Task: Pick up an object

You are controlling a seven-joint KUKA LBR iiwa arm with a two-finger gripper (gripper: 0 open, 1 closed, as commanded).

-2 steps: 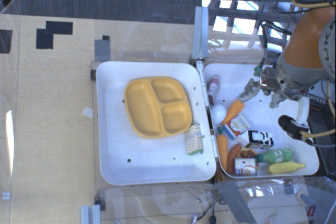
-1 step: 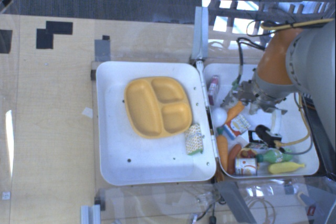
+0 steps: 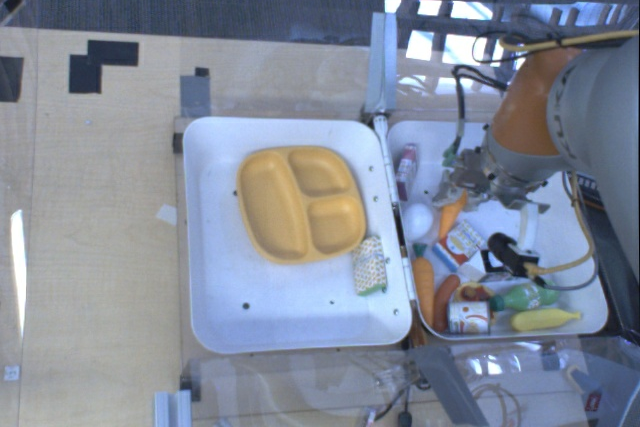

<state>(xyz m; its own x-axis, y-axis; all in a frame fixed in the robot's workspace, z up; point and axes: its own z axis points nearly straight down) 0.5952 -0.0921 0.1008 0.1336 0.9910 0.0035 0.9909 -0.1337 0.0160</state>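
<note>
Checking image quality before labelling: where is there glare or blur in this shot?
Camera view: bright window reflections glare on the shiny surface behind the right bin; the arm's orange band looks soft; the yellow plate in the left bin is evenly lit and sharp, with little shadow.

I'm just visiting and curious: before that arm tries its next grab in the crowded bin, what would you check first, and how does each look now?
1. Gripper over the right bin: ok.
2. A target beneath it: ok, an orange carrot lies just below.
3. Carrot free of neighbours: not ok, a white egg and a snack packet crowd it.
4. Fingers open: cannot tell.
5. Anything already held: cannot tell.
</note>
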